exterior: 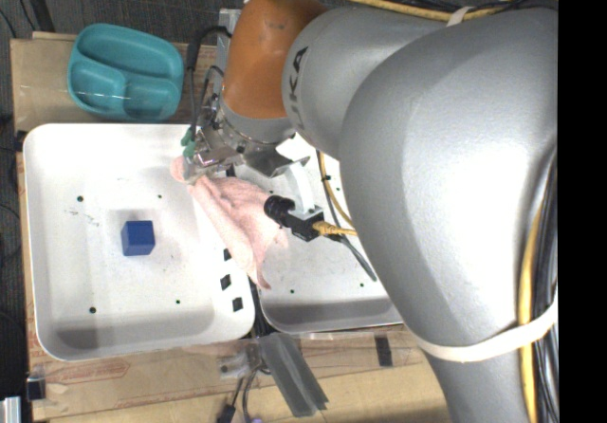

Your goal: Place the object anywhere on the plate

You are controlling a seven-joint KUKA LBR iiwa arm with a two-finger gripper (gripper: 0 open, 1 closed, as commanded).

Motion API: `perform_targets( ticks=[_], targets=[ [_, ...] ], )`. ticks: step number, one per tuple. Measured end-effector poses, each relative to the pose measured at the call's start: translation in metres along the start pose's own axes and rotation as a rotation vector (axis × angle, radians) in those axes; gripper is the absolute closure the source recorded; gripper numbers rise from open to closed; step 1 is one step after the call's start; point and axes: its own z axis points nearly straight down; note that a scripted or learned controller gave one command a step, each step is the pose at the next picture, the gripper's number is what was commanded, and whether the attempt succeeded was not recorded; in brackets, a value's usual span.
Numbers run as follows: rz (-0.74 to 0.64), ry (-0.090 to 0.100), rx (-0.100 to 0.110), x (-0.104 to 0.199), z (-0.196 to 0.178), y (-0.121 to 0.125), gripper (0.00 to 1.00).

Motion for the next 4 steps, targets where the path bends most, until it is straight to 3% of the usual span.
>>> perform_targets(
  ticks=[1,2,3,4],
  targets=[
    [0.077,0.0,-0.003,0.083,0.062,-0.002,1.0],
    [0.07,0.001,-0.001,0.077,0.019,-0.025,1.0],
    [-0.031,0.0,0.002,0.145,0.071,-0.069,1.0],
    [-0.105,0.001,-0.001,0.108,0.042,0.005,1.0]
  ],
)
